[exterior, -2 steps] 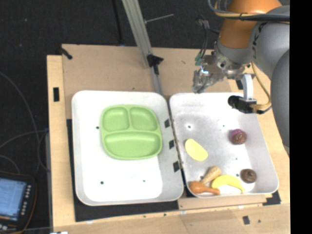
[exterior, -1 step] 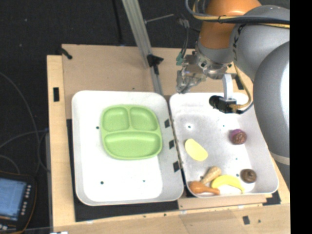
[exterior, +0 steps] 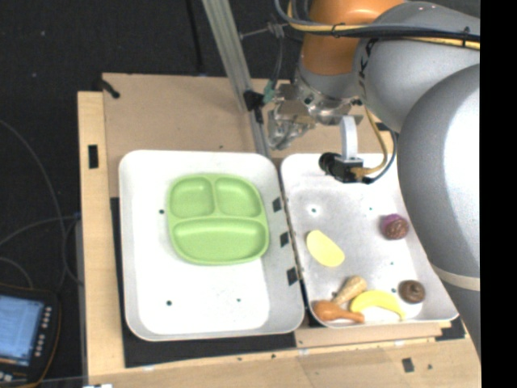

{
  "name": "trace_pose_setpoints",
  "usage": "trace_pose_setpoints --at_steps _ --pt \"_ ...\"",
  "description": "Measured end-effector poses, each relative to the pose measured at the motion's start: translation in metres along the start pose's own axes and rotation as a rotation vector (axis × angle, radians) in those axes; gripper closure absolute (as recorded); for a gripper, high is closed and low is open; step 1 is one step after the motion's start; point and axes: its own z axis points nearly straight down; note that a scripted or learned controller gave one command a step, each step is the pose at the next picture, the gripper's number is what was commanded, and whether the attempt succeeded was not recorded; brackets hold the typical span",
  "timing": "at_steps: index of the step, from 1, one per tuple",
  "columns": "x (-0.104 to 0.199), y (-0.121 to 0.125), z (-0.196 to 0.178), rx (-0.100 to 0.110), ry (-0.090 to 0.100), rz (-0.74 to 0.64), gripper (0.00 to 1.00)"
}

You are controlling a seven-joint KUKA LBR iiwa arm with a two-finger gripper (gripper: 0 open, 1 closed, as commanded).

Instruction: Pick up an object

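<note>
The right bin holds several small toy foods. A flat yellow piece lies near its middle. A purple one sits by the right wall and a brown donut-like one lower down. A yellow banana, an orange carrot and a tan piece crowd the front corner. My gripper hangs over the bench just beyond the far left corner of this bin, above all the objects and touching none.
The left bin carries a green divided plate. A slanted metal rail rises behind the bins, close to the gripper's left. The grey arm covers the right bin's far right side.
</note>
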Motion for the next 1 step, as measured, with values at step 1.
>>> trace_pose_setpoints --at_steps 1 --pt "0.0476 -0.0099 0.0085 0.003 0.0 0.001 1.0"
